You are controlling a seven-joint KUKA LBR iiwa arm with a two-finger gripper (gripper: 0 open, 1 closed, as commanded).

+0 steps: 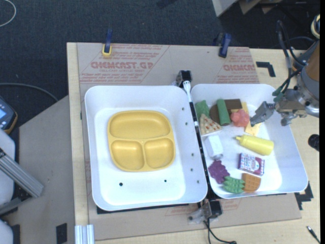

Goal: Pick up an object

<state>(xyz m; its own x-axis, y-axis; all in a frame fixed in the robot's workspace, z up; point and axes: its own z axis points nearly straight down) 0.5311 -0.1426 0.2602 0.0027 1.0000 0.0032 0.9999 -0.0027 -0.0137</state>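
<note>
Waffle (251,181) and green toy (233,185) are seen at right bin's (293,156) near edge. Jaws of gripper (261,113) hang above the yellow bottle (257,144); their state cannot be told. Nothing is held; pickup is judged not yet done.

Toy foods (232,144) lie jumbled in the right bin (289,156).

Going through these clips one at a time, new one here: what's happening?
A grey robot arm reaches in from the right, its gripper hovering over the right white bin, near a red lumpy toy and a yellow mustard bottle among other toy foods. Nothing is visibly between its fingers. The left white bin holds a yellow three-compartment plate.
</note>
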